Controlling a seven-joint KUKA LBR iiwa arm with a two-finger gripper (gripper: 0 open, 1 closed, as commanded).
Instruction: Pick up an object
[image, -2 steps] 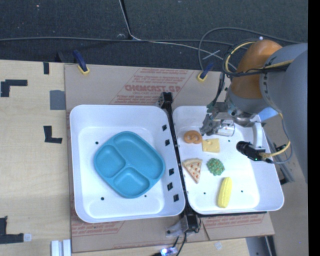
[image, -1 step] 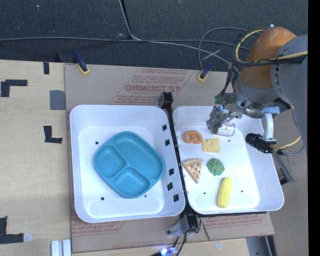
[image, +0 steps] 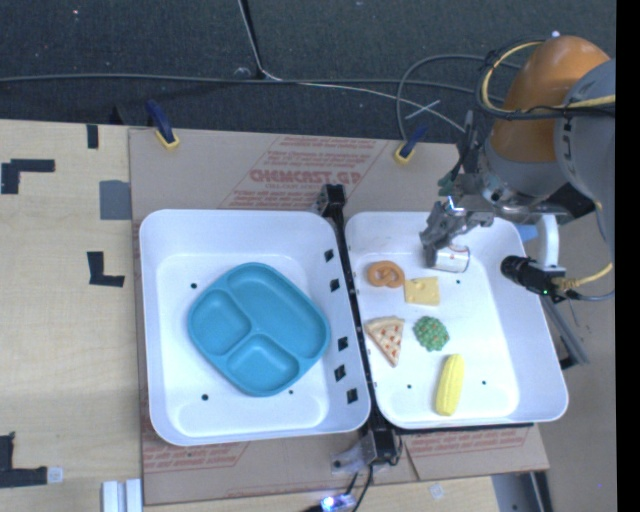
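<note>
The right bin (image: 520, 395) holds several toy foods: a brown pretzel (image: 383, 273), a yellow cheese wedge (image: 422, 291), a waffle-patterned pizza slice (image: 387, 338), a green broccoli floret (image: 431, 332) and a yellow corn cob (image: 449, 384). My gripper (image: 447, 250) hangs over the bin's upper middle, just above and right of the cheese and pretzel. Its grey and silver tip points down. Nothing shows between its fingers.
The left bin (image: 165, 250) holds a blue divided tray (image: 258, 327). A black divider (image: 345, 290) runs between the bins. Cables loop behind the arm at the upper right, and yellow clamps (image: 165, 135) hold the cardboard base at the back.
</note>
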